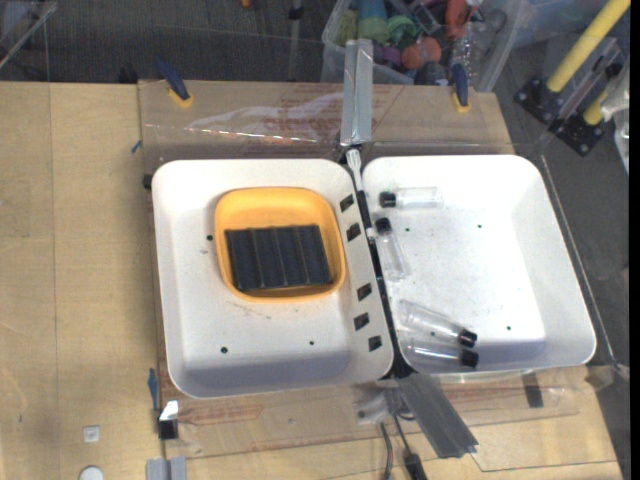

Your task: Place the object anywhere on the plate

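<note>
Orange plate w/ black ridged insert sits in left bin, ready to receive; clear black-capped vials lie in right bin, along its left side, awaiting pickup; jaw state can't be told.

Single fixed cam, mounted above the counter, looking down at a slant. Far enough out to frame both white bins whole: left bin and right bin side by side mid-frame. Top of frame catches floor and a clear storage tub past the counter's far edge.
</note>
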Robot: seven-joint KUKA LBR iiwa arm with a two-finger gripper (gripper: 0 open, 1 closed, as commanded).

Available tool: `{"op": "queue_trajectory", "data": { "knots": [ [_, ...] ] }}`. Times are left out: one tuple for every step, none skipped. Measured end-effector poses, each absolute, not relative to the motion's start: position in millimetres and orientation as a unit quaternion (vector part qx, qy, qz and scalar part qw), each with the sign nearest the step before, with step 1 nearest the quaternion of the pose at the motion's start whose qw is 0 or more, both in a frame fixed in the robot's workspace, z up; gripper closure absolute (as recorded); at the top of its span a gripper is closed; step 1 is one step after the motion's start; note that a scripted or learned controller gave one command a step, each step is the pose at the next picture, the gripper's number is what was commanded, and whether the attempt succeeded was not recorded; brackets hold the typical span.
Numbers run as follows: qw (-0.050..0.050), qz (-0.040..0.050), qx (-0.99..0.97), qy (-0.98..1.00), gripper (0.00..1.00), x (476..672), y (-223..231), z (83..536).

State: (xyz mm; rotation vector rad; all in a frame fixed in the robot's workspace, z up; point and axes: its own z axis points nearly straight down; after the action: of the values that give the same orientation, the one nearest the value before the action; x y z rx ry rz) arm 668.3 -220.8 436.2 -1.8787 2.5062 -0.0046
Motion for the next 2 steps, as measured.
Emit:
{"op": "queue_trajectory", "data": {
  "knots": [
    [0.004,-0.0011,-0.739,0.673,1.00,668.1,-221.0,435.7],
    [0.003,-0.0002,-0.775,0.632,1.00,667.2,-218.7,435.5]
  ]
}}
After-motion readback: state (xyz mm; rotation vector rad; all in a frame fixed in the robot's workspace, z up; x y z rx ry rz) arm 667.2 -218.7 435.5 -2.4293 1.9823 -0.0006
